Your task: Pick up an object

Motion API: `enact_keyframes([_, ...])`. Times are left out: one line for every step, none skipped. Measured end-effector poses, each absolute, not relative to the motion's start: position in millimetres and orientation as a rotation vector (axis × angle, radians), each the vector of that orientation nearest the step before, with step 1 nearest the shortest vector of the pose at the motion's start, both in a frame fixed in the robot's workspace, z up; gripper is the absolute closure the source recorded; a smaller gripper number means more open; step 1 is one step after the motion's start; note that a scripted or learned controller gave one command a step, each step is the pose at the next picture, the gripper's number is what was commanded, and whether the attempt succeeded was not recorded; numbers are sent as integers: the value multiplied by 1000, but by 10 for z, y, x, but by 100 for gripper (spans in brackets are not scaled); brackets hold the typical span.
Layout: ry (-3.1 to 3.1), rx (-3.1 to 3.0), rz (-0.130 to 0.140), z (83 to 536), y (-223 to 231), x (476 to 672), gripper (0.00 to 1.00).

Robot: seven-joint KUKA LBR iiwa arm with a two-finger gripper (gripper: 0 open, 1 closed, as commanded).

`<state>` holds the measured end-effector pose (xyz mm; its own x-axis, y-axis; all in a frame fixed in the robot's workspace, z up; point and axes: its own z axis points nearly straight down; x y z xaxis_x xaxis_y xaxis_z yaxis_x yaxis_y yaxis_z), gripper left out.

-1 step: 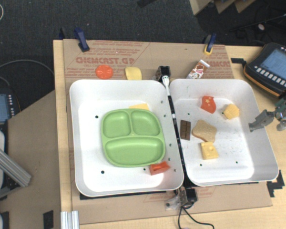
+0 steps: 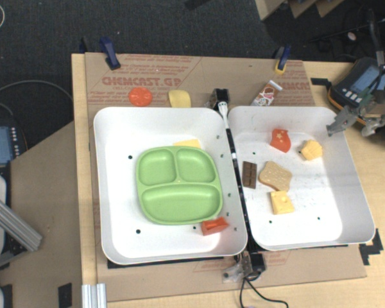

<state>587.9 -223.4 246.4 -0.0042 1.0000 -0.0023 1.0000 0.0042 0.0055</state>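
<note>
The gripper [image 2: 337,126] sits at the right side of the picture, just past the top right corner of the right bin [image 2: 346,191]; it is too small and blurry there to tell if it is wide or closed, and nothing can be seen held in it; behind it the grey arm [image 2: 366,85] goes off to the right. The closest thing to the gripper is a small yellow block [image 2: 312,150] inside the right bin, near its top right corner; a little to the left of that lies a red piece [image 2: 280,140]; lower down, near the middle of the bin, lies a tan slice like bread [image 2: 274,176], and just under it sits a yellow cheese piece [image 2: 282,203]; a dark brown bar [image 2: 249,174] lies by the bin's left wall. The left bin [image 2: 112,172] holds a green plate [image 2: 178,185] with three parts; a yellow piece [image 2: 187,144] peeks out from behind the plate's top edge, and a small red block [image 2: 213,226] lies by the plate's lower right corner. On the brown board behind the bins lie an orange round thing [image 2: 140,97], a pale yellow thing [image 2: 179,99] and a small red and white packet [image 2: 267,94].
</note>
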Motion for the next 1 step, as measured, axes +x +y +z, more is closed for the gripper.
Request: enact_keyframes([2228,2209,6,1802,-1511,6607,0])
